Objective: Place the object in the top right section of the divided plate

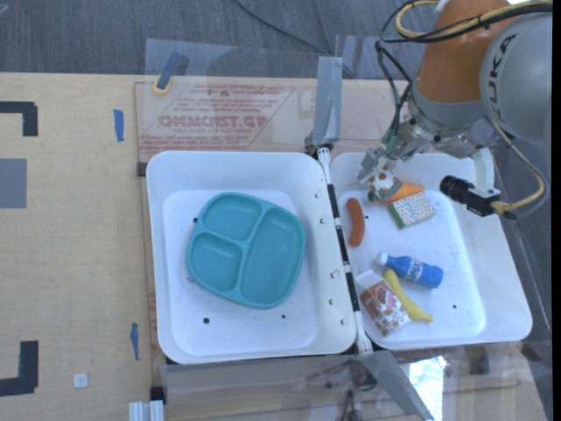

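My end effector (379,167) hovers right at the small white-and-orange toy (383,183); I cannot tell its state. The teal divided plate (246,249) lies well left of it, in the other bin.

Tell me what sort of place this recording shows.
Most likely a robotics lab bench set up for pick-and-place trials. A grey and orange arm reaches over two white bins; one holds a teal divided plate, the other toy food such as a sausage, and cables trail across the floor.

Wooden bench (70,261); two white bins (166,235) (500,279) side by side
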Tool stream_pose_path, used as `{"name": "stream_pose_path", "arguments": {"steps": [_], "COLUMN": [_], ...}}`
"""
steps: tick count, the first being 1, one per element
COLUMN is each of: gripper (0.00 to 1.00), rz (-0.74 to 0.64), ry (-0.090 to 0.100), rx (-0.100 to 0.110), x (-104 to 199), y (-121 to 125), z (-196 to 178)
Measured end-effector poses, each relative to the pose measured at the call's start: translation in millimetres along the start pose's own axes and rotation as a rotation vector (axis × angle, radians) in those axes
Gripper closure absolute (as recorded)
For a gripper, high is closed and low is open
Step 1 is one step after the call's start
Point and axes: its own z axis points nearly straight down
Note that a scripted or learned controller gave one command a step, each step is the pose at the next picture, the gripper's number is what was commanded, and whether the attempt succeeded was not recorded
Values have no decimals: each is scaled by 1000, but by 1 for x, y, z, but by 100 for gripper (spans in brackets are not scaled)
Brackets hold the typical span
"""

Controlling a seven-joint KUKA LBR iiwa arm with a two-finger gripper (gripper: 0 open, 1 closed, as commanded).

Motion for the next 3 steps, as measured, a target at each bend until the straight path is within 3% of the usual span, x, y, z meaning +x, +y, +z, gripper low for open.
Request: {"name": "stream_pose_path", "arguments": {"steps": [1, 2, 3], "gripper": [100, 100, 100], "rz": [78, -128, -43], "ry": [-2, 0, 0], "rx": [-3, -1, -2], "x": [83, 156, 240], "y": [44, 78, 85], "z": [-9, 14, -7]}}
